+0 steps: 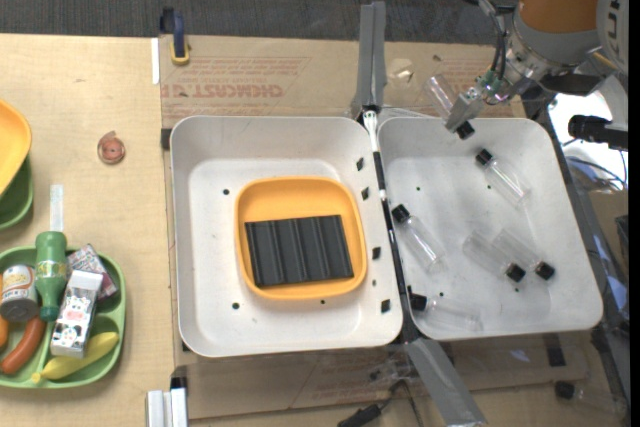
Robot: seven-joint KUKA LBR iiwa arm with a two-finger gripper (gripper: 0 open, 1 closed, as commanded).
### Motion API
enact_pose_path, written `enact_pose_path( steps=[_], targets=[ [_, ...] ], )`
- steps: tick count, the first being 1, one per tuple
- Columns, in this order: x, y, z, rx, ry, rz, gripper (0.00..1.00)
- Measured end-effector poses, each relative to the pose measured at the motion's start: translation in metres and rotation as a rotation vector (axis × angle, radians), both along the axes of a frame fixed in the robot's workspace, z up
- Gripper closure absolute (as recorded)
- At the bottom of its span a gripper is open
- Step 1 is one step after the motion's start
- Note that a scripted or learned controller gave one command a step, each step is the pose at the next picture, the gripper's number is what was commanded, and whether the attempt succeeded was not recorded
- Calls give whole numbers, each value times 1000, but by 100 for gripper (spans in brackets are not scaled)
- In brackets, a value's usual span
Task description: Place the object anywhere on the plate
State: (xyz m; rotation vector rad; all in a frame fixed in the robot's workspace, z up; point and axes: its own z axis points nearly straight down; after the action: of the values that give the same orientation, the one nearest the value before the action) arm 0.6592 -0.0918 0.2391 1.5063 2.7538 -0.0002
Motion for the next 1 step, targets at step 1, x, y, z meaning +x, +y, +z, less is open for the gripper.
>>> enact_pose_path(
  steps=[1],
  targets=[
    [0, -59, 80, -1, 0, 160, 100]
  ],
)
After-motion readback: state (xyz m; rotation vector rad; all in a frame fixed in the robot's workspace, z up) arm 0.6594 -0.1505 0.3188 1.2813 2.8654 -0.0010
